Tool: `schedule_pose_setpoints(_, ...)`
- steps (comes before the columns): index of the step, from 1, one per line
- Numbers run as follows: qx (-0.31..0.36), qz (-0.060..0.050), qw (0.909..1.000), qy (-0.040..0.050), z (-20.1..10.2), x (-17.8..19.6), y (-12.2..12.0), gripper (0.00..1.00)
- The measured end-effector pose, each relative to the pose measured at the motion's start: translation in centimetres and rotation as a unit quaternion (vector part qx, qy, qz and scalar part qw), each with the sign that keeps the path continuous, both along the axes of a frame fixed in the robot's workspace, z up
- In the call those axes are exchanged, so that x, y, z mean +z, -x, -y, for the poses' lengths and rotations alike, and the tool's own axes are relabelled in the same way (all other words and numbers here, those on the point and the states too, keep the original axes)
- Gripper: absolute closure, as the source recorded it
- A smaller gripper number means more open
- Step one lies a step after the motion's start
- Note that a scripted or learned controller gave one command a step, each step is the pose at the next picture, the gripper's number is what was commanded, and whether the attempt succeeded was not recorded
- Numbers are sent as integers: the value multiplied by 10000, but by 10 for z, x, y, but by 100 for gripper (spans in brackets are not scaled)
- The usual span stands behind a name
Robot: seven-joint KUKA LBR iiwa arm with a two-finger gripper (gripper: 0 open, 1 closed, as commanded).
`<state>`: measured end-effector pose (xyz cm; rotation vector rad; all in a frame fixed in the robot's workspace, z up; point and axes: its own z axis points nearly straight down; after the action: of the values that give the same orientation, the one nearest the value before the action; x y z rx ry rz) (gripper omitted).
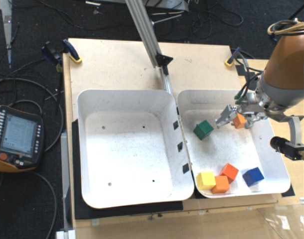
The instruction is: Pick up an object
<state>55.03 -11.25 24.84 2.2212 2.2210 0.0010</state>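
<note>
Arm [286,68] cropped at right edge

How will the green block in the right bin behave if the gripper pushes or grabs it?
The green block looks rigid and flat-faced, so it would likely slide, not roll. It seems small, probably light. It sits apart from the other blocks, so a push should not jam.

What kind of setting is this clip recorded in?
Most likely a robotics lab: a bench with two white bins, an arm's gripper at an orange block, a teach pendant and loose cables on the floor.
</note>
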Motion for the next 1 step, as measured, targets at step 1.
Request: schedule_pose_setpoints(1, 1, 9, 10000, 1, -5, 29, 28, 0)
